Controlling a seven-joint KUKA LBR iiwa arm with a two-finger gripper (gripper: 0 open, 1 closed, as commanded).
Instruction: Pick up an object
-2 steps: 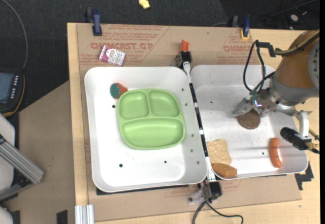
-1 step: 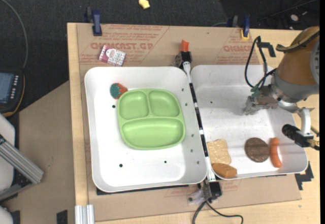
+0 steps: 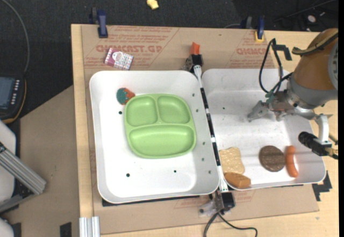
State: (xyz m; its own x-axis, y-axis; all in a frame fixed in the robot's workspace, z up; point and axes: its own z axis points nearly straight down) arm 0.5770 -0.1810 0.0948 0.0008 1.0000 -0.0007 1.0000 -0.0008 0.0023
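Observation:
My gripper (image 3: 266, 114) hangs over the middle of the right bin (image 3: 236, 91), open, with nothing between its fingers. Along that bin's front edge lie a tan cracker (image 3: 232, 158), an orange bread piece (image 3: 239, 180), a round brown patty (image 3: 272, 158) and an orange sausage (image 3: 292, 161). All of them sit in front of the gripper and apart from it. The patty and sausage are nearest, just below and to its right.
The left bin (image 3: 107, 166) holds a green divided plate (image 3: 159, 126) and a small red-and-green item (image 3: 125, 95) at its back left corner. A pink packet (image 3: 118, 58) lies on the bench behind the bins. Black cables (image 3: 269, 64) loop above the wrist.

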